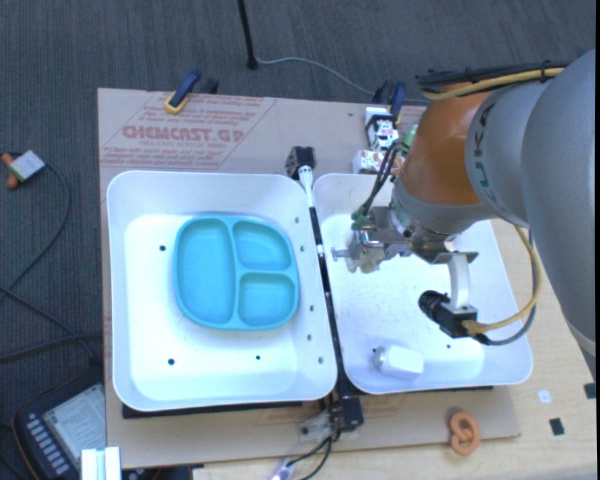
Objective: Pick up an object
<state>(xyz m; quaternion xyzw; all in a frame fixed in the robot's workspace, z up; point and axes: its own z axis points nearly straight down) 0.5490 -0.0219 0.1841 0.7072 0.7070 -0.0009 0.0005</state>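
Note:
A small white block (400,360) lies near the front edge of the right bin (510,368). My gripper (365,250) hangs over that bin's left side, close to the wall between the two bins and well behind the white block. The grey arm with its orange band (445,158) covers the back of the right bin. A light blue divided plate (236,272) rests in the middle of the left bin (140,368).
A black plug on a yellow cable (446,313) dangles from the arm above the right bin's floor. Clamps sit at the bins' shared wall, back (302,160) and front (342,413). An orange ring (464,432) lies on the cardboard in front.

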